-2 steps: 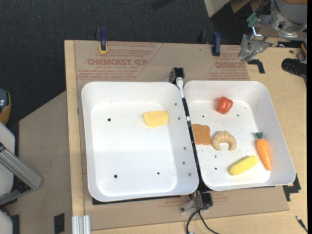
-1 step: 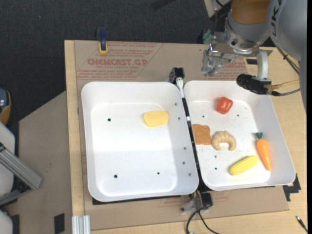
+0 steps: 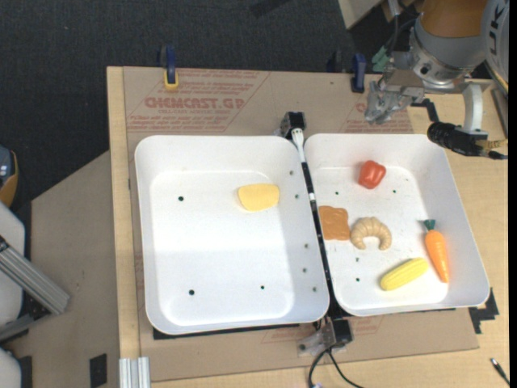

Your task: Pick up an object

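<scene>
Camera view: your gripper [image 3: 386, 107] hangs over the bench beyond the right bin's [image 3: 460, 188] far rim, and you cannot tell its state.

You have a red pepper [image 3: 371, 174], brown slice [image 3: 334, 223], croissant [image 3: 371, 233], corn cob [image 3: 404, 274] and carrot [image 3: 437, 253] lying in the right bin; a yellow piece [image 3: 258, 197] lies alone in the left bin [image 3: 161, 241].

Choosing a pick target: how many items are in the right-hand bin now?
5. Red pepper near the back, brown toast slice by the left wall, croissant just right of it, corn cob at the front, carrot along the right side. Nothing looks hidden.
</scene>
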Controlling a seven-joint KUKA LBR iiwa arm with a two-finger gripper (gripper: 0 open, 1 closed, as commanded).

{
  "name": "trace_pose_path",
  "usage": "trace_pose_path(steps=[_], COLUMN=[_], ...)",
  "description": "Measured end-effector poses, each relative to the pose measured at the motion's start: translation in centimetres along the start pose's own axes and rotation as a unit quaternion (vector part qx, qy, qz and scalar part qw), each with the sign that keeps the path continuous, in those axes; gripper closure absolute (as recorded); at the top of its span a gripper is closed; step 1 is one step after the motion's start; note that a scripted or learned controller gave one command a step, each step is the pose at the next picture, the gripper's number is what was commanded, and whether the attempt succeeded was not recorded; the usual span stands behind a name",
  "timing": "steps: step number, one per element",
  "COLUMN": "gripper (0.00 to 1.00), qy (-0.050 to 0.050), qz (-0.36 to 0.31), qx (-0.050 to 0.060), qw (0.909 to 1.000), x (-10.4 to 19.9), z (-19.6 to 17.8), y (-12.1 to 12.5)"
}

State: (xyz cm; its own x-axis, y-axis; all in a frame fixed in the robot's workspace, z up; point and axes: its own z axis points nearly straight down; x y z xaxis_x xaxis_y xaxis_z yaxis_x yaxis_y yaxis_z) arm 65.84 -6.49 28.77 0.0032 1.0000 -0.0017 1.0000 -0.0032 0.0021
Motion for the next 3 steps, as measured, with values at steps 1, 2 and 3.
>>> trace_pose_path(steps=[1, 2, 3], gripper=[1.00, 1.00, 1.00], qy=[0.003, 0.001, 0.003], qz=[-0.007, -0.004, -0.007], qx=[0.002, 0.003, -0.001], qw=[1.0000, 1.0000, 1.0000], x=[10.8, 15.5, 27.7], z=[1.5, 2.5, 3.1], y=[0.8, 0.7, 0.6])
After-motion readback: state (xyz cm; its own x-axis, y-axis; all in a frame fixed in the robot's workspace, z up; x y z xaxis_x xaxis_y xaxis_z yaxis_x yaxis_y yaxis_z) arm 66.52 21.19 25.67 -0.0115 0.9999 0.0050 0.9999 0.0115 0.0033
